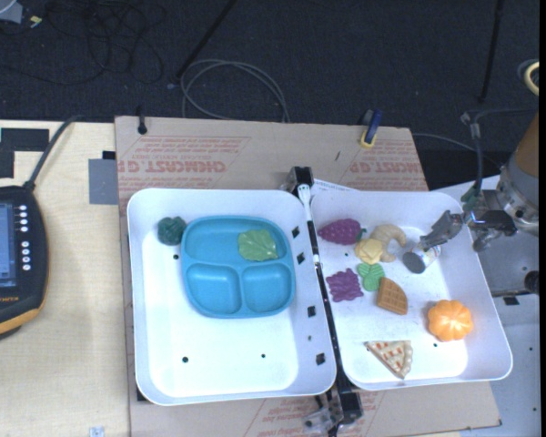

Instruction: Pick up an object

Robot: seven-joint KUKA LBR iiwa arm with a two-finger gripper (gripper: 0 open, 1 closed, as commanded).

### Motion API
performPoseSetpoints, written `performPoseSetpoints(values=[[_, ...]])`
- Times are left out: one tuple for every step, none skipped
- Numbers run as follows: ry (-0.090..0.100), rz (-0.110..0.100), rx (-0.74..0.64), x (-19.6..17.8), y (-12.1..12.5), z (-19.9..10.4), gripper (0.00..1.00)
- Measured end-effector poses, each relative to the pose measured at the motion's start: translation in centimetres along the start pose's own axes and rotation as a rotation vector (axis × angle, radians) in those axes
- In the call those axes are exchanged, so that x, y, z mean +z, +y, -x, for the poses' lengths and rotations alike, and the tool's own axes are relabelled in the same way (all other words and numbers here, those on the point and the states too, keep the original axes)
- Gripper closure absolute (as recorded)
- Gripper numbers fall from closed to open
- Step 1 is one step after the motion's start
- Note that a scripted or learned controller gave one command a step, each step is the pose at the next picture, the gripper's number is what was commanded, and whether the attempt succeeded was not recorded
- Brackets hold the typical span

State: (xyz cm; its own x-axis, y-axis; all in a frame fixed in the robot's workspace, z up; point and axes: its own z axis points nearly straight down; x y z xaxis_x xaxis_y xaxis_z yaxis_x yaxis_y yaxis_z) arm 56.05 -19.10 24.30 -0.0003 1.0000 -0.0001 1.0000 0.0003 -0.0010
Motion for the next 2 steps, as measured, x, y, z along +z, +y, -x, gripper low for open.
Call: performPoseSetpoints(values=[[0.002, -0.009, -0.003, 13.3, 4.1, 2.1, 0.00], [0.001, -0.002, -0.003, 11.5, 4.2, 2.2, 1.00]])
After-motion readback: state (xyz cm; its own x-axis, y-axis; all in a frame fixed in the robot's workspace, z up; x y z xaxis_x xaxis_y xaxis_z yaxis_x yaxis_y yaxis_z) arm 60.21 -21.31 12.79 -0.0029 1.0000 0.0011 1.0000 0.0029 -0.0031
